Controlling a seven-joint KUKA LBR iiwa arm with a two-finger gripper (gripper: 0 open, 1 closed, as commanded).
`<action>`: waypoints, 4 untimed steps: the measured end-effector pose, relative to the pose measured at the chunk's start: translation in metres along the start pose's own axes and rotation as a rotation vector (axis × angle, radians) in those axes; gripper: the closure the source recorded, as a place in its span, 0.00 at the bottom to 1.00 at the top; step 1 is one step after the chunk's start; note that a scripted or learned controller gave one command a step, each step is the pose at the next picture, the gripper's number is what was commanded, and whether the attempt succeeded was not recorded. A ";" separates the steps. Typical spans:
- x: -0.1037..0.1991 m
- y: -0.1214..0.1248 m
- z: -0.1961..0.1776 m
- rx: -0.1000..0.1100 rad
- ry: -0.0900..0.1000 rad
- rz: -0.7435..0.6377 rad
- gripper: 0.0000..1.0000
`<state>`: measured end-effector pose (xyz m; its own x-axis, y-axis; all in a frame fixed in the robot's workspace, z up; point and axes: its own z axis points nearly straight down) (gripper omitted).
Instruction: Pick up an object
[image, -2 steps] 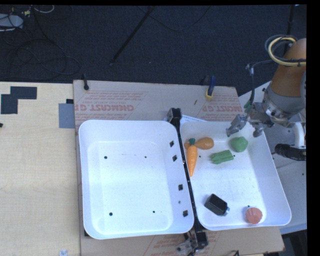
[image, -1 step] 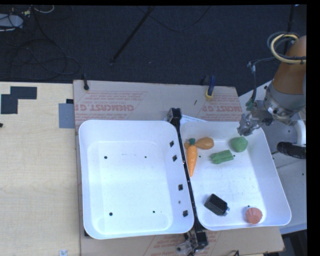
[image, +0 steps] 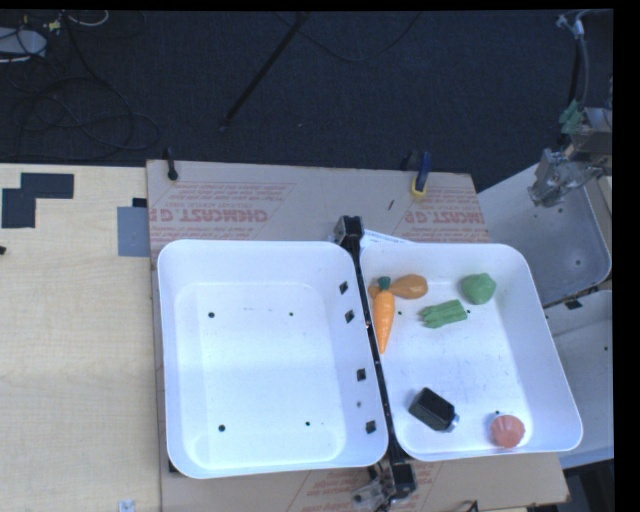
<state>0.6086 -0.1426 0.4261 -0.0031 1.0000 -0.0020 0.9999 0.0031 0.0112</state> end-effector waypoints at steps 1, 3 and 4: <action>0.082 -0.045 -0.110 0.004 0.004 -0.006 1.00; 0.216 -0.029 -0.111 0.014 0.002 -0.003 1.00; 0.280 -0.011 -0.112 0.014 0.001 0.000 1.00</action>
<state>0.5952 0.1379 0.5369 -0.0035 1.0000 -0.0006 1.0000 0.0035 -0.0025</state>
